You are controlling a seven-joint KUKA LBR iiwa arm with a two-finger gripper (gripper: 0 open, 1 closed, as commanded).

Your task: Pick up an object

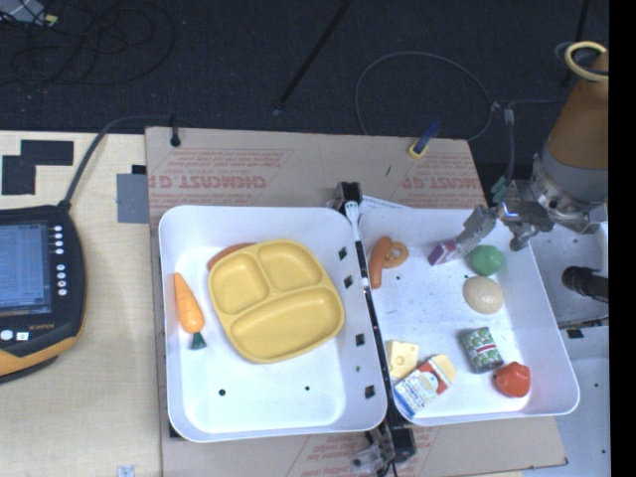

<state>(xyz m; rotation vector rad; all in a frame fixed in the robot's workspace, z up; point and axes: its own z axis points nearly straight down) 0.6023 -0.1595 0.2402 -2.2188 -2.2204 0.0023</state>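
your arm [581,117] comes in from the right and hangs over the upper right corner of the right bin [556,361]. the gripper [497,222] sits just above that bin's far rim, and you can see its two fingers spread apart with nothing between them, so it is open and holds nothing. one finger [475,229] points down toward a small purple object [442,253] lying just below its tip; whether they touch, you cannot tell. a green ball [487,259] lies just beside the gripper, and a beige egg-shaped object [483,294] sits right under the ball. lower in that bin you have a small green packet [481,349], a red tomato-like toy [513,380], a yellow cheese wedge [401,356] and a little carton [422,384] touching the wedge. an orange curved toy [384,258] lies near the divider between the bins.

in the left bin [189,386] a yellow compartment plate [275,298] fills the middle, with a toy carrot [188,306] to its left, close but apart. both bins rest on cardboard on the worktop [60,405], and a teach pendant [35,281] lies at the far left.
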